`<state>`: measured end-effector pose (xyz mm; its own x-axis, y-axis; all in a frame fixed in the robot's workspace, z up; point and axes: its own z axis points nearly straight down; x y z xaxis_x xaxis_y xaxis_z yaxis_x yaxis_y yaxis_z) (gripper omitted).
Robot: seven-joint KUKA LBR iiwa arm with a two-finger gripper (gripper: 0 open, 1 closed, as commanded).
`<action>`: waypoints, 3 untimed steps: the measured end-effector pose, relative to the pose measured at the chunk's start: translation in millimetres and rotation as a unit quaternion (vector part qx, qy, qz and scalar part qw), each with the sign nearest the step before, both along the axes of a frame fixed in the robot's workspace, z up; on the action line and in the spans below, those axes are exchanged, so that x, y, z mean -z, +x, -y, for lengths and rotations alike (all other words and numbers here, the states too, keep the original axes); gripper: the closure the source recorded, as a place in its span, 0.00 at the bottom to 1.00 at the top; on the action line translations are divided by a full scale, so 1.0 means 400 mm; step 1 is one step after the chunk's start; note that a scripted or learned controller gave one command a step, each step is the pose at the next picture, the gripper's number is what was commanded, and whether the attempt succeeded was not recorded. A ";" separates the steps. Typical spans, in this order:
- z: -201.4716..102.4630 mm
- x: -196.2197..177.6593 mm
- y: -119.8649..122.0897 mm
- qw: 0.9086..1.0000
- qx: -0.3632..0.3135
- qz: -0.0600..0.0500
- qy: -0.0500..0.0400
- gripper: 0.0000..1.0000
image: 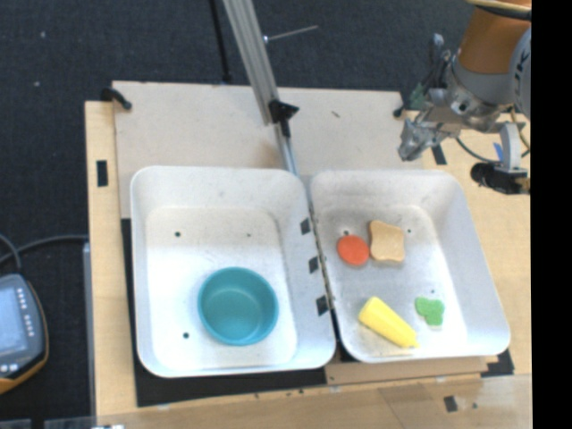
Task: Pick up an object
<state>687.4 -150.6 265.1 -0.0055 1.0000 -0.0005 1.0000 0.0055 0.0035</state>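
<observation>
- camera view had the yellow piece (387, 322) and green piece (430, 310) nearest, orange disc (353, 250) touching the tan block (387, 242) behind, all in the right bin (474, 239).
- gripper (416, 141) hung beyond the bin's far rim; its finger state could not be told. best to descend on the yellow piece, which lay apart.

Light is even and fairly bright, falling from above. The two white bins (223, 186) look slightly washed out, with soft shadows along their inner walls toward 9 o'clock. The teal bowl (238, 306) shows a faint sheen on its rim. The dark floor toward 12 o'clock stays dim and grainy. The picture is soft overall, with fine detail smeared; the arm (492, 34) at 2 o'clock looks slightly blurred.
</observation>
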 end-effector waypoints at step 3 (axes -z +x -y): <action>-0.388 -0.009 -0.041 1.000 -0.001 -0.002 0.001 1.00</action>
